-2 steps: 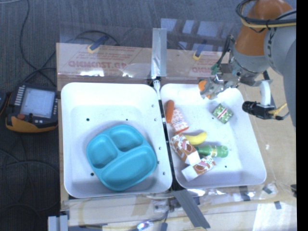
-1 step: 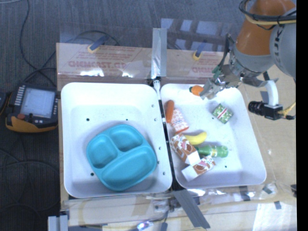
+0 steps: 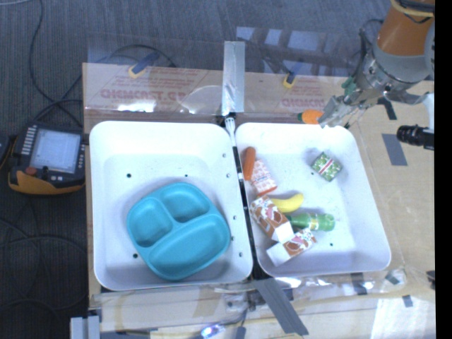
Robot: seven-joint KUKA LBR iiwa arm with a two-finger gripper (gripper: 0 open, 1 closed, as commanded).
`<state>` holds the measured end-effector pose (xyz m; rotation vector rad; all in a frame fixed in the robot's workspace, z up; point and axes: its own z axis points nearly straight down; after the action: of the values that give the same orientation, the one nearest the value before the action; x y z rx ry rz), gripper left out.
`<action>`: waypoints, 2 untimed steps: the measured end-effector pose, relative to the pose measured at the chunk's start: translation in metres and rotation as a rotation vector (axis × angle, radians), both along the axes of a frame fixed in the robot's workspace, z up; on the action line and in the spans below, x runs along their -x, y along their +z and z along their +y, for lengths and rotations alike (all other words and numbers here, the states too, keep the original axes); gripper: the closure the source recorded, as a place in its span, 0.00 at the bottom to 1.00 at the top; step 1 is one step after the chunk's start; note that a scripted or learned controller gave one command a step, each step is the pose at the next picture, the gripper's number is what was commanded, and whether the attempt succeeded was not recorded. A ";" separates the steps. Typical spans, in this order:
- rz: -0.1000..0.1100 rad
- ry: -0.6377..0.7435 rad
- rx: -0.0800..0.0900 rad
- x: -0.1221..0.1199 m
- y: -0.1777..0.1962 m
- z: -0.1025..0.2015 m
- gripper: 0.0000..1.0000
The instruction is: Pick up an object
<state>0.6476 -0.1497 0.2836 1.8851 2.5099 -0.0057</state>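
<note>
My gripper [image 3: 333,115] hangs over the far rim of the right bin [image 3: 367,210], above its back right corner. A small orange object [image 3: 310,117] lies just left of the gripper tip at that rim; whether it is touched is unclear. Inside the right bin lie a green-and-red box [image 3: 326,166], an orange carrot-like piece [image 3: 248,159], a red-and-white packet [image 3: 263,179], a yellow banana [image 3: 288,202], a red carton [image 3: 268,216], a green bottle [image 3: 311,222] and a red-and-white carton [image 3: 292,245].
The left bin [image 3: 113,154] holds a blue divided plate [image 3: 178,229]. A metal divider [image 3: 233,76] stands behind the seam between the bins. A handheld pendant [image 3: 48,155] lies on the floor at the left. The arm's orange band [image 3: 408,20] is at the top right.
</note>
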 end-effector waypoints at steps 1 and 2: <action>0.000 -0.193 -0.003 0.023 0.008 0.004 1.00; 0.000 -0.396 -0.002 0.021 0.056 0.003 1.00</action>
<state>0.6266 -0.1466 0.3399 2.3434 2.0911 -0.0038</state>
